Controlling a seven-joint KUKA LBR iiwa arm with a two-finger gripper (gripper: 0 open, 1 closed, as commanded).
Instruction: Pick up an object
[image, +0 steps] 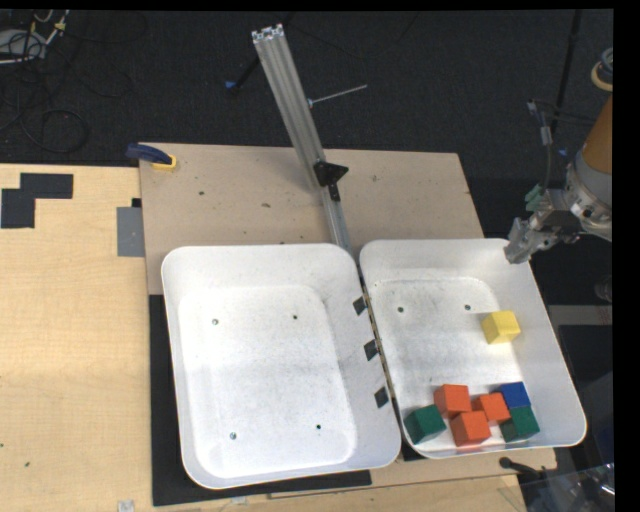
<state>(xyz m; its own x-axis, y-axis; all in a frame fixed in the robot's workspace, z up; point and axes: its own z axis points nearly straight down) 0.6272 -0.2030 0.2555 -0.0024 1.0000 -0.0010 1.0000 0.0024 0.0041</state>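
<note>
Blocks, matte cubes: yellow block (501, 326) alone, orange/green/blue cluster (474, 411) in right bin (420, 262). Gripper (522, 243) at far rim, grip state indiscernible. Aluminium rail (296, 110) behind.

Alu rail (300, 120) leaning over bench, blue clamp (150, 154) at far-left corner, black cables (40, 110) on floor

Probably robotics lab: plywood bench (400, 190), aluminium rail (295, 100), loose cables (40, 120).

No text, label, brand, number or sign could be read anywhere. The coloured blocks (480, 408) in the right bin (560, 350) bore plain faces. The left bin (190, 290) and the bench (60, 330) carried no legible marks.
</note>
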